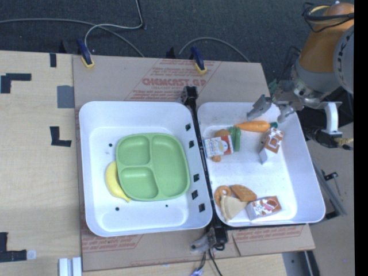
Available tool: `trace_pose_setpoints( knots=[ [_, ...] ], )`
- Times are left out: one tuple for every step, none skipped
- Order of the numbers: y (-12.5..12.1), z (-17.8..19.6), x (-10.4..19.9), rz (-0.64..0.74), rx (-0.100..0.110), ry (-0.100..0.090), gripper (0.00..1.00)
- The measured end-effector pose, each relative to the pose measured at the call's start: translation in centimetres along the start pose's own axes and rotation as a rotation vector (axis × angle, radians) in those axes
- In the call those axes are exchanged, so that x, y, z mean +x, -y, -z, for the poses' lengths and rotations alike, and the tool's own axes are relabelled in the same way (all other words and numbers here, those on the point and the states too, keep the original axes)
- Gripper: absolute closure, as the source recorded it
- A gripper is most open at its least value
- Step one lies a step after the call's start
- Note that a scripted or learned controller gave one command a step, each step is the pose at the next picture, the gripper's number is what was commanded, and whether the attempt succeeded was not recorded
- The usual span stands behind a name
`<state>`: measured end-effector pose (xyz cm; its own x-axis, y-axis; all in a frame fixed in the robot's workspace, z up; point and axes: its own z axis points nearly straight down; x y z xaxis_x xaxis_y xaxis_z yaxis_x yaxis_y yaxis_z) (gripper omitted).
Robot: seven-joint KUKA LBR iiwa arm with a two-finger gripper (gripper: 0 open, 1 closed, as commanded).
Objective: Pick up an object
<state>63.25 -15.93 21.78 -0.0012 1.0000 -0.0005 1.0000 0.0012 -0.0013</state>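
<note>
My gripper (271,112) hangs over the back of the right bin (299,171), open, its two grey fingers spread with nothing between them. Just below it an orange carrot (253,126) lies crosswise. A small brown and white carton (273,141) sits right of the carrot, under the right finger. A green piece (235,138) and a white carton with a red label (217,146) lie to the left. Near the front are brown pastries (236,193), a pale wedge (230,209) and another carton (264,207).
The left bin (98,131) holds a green divided plate (152,167) with a yellow banana (114,184) tucked at its left edge. A black divider with clips (198,154) runs between the bins. Cables (138,16) lie beyond the cardboard base.
</note>
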Motion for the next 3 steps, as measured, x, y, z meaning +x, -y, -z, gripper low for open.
trace_pose_setpoints(
  knots=[
    [-3.5,-13.1,3.2,0.0,0.007,-0.003,0.0],
    [-3.6,-12.1,3.2,0.002,0.001,0.001,1.0],
    [-1.6,-3.3,9.1,0.001,-0.001,-0.001,1.0]
  ],
)
